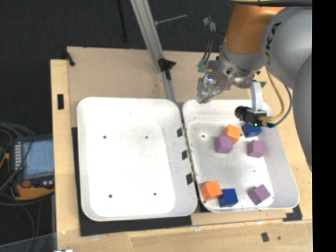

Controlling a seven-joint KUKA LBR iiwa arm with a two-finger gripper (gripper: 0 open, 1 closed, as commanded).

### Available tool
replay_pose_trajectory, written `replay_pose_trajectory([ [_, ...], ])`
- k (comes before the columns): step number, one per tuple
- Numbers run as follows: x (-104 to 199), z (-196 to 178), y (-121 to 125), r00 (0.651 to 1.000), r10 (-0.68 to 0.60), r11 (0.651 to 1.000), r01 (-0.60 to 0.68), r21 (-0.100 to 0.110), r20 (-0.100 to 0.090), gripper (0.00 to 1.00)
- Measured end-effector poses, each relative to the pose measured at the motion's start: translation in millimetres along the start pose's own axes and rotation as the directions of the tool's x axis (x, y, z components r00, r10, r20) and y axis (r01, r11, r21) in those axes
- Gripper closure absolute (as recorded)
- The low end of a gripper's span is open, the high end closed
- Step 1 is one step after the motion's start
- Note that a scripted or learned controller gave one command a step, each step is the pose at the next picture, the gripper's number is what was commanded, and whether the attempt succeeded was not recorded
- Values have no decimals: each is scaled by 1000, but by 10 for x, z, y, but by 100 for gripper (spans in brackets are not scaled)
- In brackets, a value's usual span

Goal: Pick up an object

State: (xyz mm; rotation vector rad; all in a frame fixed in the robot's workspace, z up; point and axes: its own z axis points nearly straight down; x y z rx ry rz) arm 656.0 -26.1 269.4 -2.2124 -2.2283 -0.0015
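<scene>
I see the metal two-finger gripper [206,94] hanging over the far left corner of the right shallow white bin [286,180]; whether it is parted or closed, I cannot tell. Two orange cubes [211,189], three purple cubes [224,144] and a blue cube [228,197] lie inside. Another blue block [252,130] is half hidden behind a black fitting [245,113].

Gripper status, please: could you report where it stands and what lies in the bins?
Gripper above right bin's far-left corner, nothing visibly held. Seven blocks there: orange, blue, purple. Nothing blocking.
</scene>
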Motion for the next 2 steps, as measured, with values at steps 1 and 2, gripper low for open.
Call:
replay_pose_trajectory([
  [1,429,92,-122,1000,1,1000,-1,1,1,100],
  [2,930,254,-187,1000,1,1000,-1,2,2,100],
])
